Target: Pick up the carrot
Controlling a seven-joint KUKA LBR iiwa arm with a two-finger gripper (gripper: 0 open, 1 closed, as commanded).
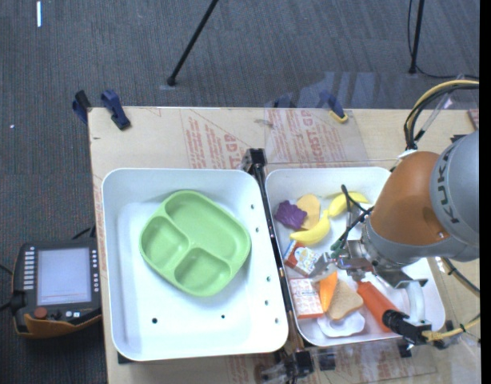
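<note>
- The carrot (377, 300) lies in the right bin (373, 174), toward its near edge; it is a smooth orange toy, long and tapered, slanting from the arm's wrist down to the right.
- Just left of it sits a slice of toast (344, 302), tan and flat, overlapping a white fried-egg shape (341, 326), with an orange wedge (329, 289) touching the toast's left side.
- A red-and-white printed card (306, 298) lies flat at the bin's left wall, with a small packet (303, 259) beyond it.
- Farther back are two yellow bananas (313, 232), a purple bunch of grapes (290, 214) and a pale orange rounded piece (309, 206).
- The gripper (351, 264) hangs low over the middle of this bin, near the carrot's upper end; I cannot tell how its jaws stand, since the orange-banded wrist covers them.
- The left bin (117, 294) holds a light green plastic plate (196, 241) with three compartments and rounded corners, lying tilted against the bin floor.
- Both bins rest on a cardboard-topped bench (189, 134).
</note>
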